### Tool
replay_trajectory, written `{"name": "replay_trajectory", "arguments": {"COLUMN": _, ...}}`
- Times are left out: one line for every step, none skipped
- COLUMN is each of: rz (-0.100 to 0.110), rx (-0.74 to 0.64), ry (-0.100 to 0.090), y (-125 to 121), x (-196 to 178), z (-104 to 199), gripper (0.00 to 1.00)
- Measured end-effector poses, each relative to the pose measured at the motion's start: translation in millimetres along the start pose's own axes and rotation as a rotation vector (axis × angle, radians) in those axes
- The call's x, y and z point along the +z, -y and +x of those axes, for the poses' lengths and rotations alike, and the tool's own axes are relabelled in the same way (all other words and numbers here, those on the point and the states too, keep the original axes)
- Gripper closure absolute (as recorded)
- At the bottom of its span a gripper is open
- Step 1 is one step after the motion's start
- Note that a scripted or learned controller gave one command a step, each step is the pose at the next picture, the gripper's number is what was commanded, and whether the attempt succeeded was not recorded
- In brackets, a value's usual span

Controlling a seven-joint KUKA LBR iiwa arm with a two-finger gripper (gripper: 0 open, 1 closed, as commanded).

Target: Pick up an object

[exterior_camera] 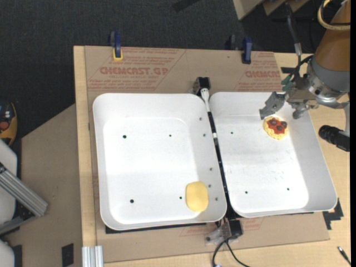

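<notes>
Grey gripper [285,107] spread open, gripping nothing, poised just above red-and-yellow toy [276,128] for the pick; 1 yellow lump [197,196] far off.

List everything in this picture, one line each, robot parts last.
bins: two, white, side by side on the board.
yellow lump: one, pale yellow, left bin, near its front right corner.
red and yellow toy: one, yellow with red spots, right bin, near its back right.
board: one, tan with red lettering, under both bins.
clamps: two, blue, on the board's back edge.
arm: one, grey with an orange band, coming in from the right.
gripper: one, grey, just above the red and yellow toy.
</notes>
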State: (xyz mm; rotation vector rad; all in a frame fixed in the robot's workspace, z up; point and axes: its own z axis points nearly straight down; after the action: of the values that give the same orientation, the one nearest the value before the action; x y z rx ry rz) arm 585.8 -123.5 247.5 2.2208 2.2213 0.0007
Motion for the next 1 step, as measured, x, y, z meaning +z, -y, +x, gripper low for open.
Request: {"name": "replay_trajectory", "arguments": {"rz": -0.024, "rx": -0.008, "ry": 0.003, "y": -64.8, "x": -164.2, "z": 48.5, "gripper": 0.0}}
